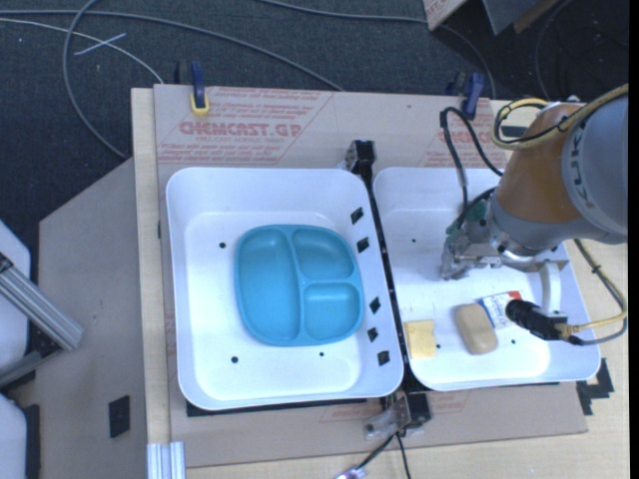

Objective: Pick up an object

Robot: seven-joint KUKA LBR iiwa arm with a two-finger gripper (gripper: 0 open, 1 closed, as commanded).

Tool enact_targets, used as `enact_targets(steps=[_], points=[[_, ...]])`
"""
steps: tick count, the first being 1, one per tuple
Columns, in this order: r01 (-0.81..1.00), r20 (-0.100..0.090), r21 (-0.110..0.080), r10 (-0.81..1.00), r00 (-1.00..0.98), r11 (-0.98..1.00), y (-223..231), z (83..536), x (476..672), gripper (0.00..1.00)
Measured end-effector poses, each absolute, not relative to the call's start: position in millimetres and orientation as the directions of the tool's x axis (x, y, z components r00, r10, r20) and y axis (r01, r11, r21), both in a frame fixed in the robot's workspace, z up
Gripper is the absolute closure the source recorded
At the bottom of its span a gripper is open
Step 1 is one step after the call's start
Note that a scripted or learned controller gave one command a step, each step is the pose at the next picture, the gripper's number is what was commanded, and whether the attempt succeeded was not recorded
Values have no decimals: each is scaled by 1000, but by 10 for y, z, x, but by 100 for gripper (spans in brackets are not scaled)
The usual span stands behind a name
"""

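Note:
In the right bin (419,208) lie a tan oblong object (476,328), a small yellow block (421,339) near the front left corner, and a white packet with red and blue print (496,305) partly under a black cable end. My gripper (457,264) points down over the middle of this bin, just behind and left of the tan object. Nothing shows between its fingers. A blue divided plate (299,283) lies in the left bin (200,267).
The grey arm with its orange band (539,183) covers the right bin's back right part. Black clips line the divider (371,257) between the bins. Cables run along the arm and across the bin's right edge (579,312).

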State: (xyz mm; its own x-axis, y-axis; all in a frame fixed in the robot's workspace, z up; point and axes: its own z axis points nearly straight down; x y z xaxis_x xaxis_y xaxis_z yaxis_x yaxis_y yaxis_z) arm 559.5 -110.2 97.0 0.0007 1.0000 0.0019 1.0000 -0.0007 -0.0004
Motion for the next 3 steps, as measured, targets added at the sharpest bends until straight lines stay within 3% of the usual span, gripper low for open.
enact_targets(steps=[2,3], points=[[1000,-1,6,1000,-2,2,-1091,2122,5761,100],[1000,0,1,1000,-1,1,-1089,2123,5766,100]])
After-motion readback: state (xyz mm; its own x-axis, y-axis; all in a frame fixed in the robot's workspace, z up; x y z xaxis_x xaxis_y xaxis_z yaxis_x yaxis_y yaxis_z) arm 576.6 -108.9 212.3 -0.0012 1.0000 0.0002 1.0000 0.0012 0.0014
